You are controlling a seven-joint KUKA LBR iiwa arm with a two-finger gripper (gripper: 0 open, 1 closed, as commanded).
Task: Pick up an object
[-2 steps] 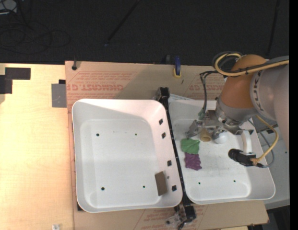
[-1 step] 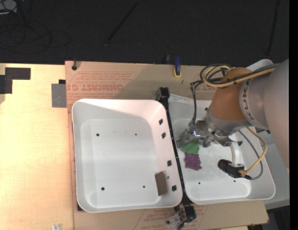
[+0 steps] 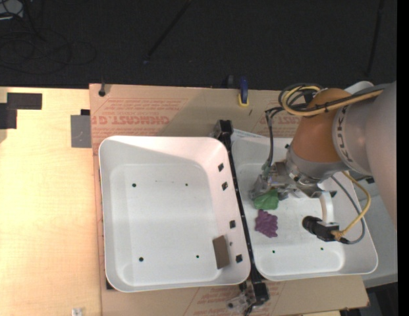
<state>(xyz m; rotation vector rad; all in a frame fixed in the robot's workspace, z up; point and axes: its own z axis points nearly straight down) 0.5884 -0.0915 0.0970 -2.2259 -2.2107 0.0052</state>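
My gripper point(image 3: 265, 188) reaches down into the right bin point(image 3: 336, 262), near its left wall. A green object point(image 3: 268, 201) lies directly under and against the fingertips. Just in front of it sits a purple bumpy object point(image 3: 266, 224), apart from the gripper. The wrist hides the gap between the fingers, and I cannot see whether the green object is between them.
The left bin point(image 3: 125, 268) stands beside the right one, with a small brown block point(image 3: 220, 251) at its near right corner. A black cable end point(image 3: 321, 228) with yellow wire hangs over the right bin. Black clips point(image 3: 225, 130) join the bins.
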